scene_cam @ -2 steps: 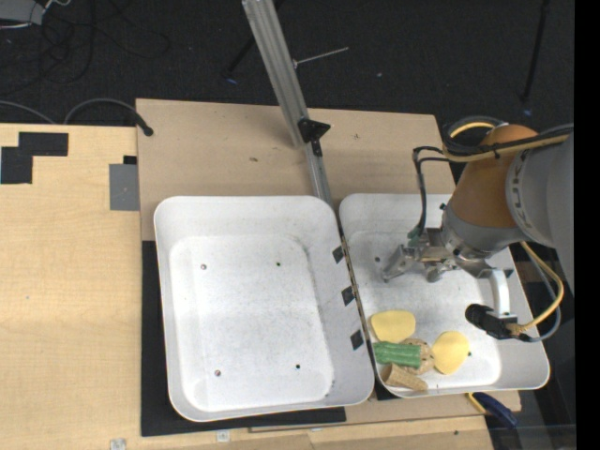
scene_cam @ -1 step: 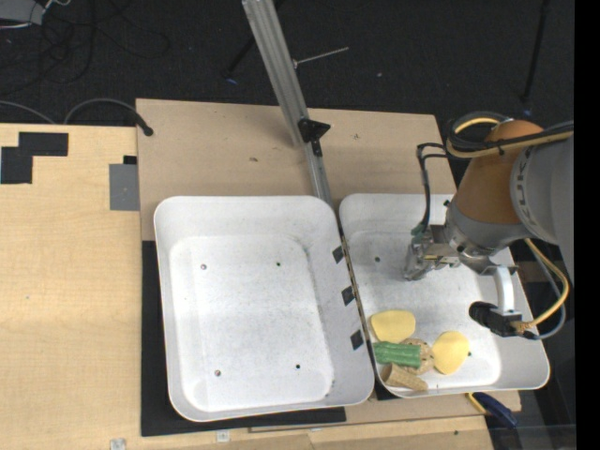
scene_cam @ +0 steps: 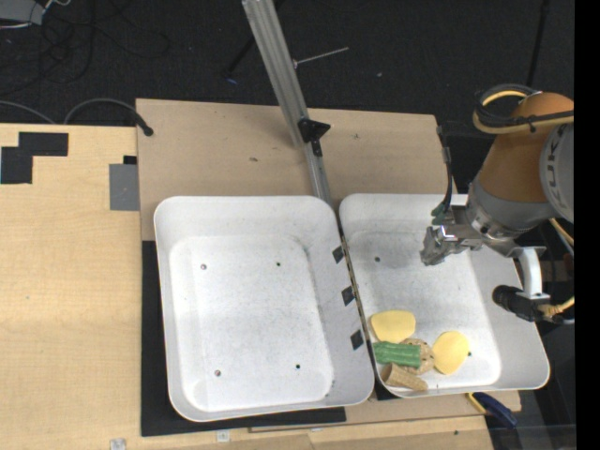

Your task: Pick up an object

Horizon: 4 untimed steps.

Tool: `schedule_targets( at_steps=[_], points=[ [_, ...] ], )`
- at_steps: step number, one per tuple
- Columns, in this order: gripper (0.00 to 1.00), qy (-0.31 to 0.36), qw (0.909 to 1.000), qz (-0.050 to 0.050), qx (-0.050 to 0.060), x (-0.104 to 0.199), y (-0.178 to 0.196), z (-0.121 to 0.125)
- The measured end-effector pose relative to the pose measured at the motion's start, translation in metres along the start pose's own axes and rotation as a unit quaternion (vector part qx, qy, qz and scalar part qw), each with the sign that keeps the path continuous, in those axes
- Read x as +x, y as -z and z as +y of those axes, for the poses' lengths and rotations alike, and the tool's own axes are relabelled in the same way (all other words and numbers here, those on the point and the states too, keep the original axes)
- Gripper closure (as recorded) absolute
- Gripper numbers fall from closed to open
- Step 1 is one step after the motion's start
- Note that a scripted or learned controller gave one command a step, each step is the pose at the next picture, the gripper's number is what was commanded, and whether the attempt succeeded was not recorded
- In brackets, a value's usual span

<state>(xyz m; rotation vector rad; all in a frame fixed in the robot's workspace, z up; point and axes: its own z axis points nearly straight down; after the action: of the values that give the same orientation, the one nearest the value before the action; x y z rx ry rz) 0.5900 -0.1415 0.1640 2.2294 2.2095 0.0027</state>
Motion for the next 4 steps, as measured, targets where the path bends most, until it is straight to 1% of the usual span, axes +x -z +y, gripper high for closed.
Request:
schedule_targets(
  at_steps=[1,2,3,4],
  points=[
    [1.0,0.005,1.0,0.0,0.0,0.005,0.047,0.007],
    [1.0,0.005,1.0,0.0,0.0,-0.002,0.091,0.009],
    [1.0,0.007,1.0,0.001,0.002,0.05,0.097,0.012],
    [1.0,0.007,1.0,0.002,0.004,0.111,0.086,0.006]
  ],
)
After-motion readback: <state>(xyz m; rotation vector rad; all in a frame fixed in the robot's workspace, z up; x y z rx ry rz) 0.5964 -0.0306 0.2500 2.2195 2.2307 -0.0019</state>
